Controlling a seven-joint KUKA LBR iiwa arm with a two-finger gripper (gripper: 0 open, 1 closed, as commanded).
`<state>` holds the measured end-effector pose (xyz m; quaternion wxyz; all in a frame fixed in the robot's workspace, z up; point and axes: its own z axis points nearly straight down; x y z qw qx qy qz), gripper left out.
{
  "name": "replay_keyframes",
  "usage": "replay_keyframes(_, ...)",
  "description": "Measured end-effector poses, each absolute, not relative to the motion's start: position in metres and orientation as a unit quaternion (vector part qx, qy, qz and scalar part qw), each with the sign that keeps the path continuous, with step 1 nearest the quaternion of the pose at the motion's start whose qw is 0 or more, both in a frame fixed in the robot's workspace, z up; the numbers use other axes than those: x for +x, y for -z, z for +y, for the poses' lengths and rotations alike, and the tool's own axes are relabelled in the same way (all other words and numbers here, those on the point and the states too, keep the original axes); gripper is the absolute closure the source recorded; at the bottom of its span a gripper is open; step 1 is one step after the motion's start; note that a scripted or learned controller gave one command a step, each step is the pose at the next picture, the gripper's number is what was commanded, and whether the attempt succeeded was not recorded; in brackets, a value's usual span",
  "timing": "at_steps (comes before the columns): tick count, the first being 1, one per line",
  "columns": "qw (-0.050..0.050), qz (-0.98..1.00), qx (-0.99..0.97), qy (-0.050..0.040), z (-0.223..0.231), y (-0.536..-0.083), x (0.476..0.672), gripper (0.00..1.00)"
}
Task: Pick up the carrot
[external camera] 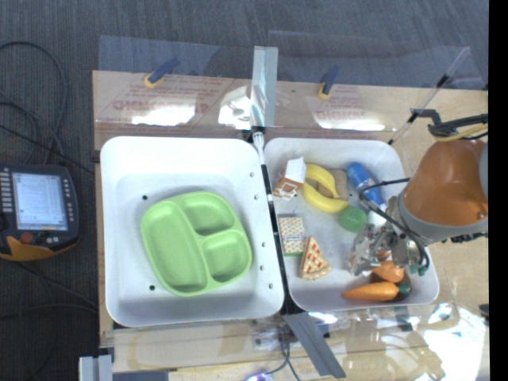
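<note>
While the carrot (371,292) lies along the near wall of the right bin (333,302), close to its near right corner, open floor remains left of it. Whether the hand (386,254) is released or clenched, I cannot tell; it sits just above the carrot.

Glossy plastic carrot (370,292) — smooth white plastic bins (119,213) — metal hand (381,252).
</note>
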<state>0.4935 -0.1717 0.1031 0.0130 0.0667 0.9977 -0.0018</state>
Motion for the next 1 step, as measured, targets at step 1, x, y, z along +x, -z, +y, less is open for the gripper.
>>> replay_keyframes(1, 0.002, 0.993, 0.117, 0.0004, -0.2229, -0.1267, 0.5067, 1.0)
